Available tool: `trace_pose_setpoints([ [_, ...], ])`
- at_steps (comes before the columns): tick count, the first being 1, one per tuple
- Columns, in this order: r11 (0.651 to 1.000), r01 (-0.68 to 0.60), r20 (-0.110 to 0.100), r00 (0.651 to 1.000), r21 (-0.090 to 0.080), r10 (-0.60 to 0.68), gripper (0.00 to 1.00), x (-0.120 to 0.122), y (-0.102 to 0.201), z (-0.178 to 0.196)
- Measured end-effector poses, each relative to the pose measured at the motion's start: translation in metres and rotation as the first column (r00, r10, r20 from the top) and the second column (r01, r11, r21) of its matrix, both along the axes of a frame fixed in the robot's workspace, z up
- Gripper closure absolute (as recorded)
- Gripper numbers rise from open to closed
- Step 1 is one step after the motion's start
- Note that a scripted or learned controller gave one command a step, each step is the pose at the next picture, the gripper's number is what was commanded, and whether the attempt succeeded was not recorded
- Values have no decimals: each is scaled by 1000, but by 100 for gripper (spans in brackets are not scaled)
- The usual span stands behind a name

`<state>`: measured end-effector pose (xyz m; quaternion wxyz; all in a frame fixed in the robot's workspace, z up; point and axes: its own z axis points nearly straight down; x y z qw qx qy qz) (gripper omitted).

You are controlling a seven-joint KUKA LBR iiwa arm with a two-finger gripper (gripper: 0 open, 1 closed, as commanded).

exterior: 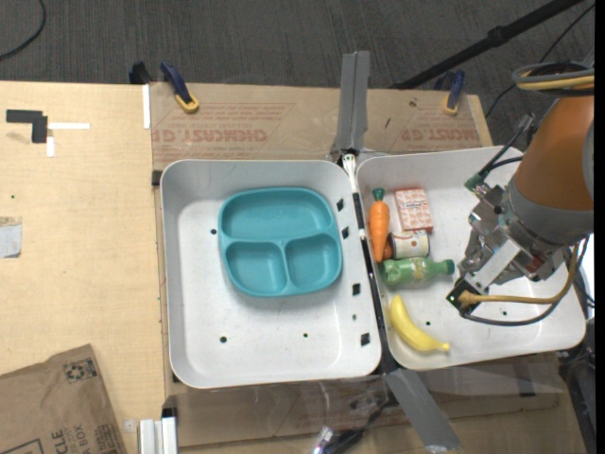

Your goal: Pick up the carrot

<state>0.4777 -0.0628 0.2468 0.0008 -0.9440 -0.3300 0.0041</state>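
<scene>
Nothing done yet: carrot (pixel 379 227) lay untouched at right bin's (pixel 553 331) left wall; gripper (pixel 480 270) hovered well apart to its right, open or closed I couldn't tell.

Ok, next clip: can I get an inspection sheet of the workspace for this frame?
Surface: left bin and right bin, white, side by side on a bench.
Job's things: carrot lies along right bin's left wall, untouched.
Clutter: teal divided plate in left bin; pink box, small can, green bottle, banana by the carrot.
Grippers: gripper over right bin, apart from carrot.
Cables: black cable loops below the gripper.
Surroundings: blue clamps, cardboard box.
</scene>
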Motion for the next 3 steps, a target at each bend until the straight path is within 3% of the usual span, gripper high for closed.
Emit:
trace_pose_setpoints([
  [1,997,83,-1,997,-1,-83,100,20,48,-59],
  [2,989,150,2,989,-2,-150,100,14,50,5],
  [3,971,237,0,971,-1,-237,100,-1,25,-58],
])
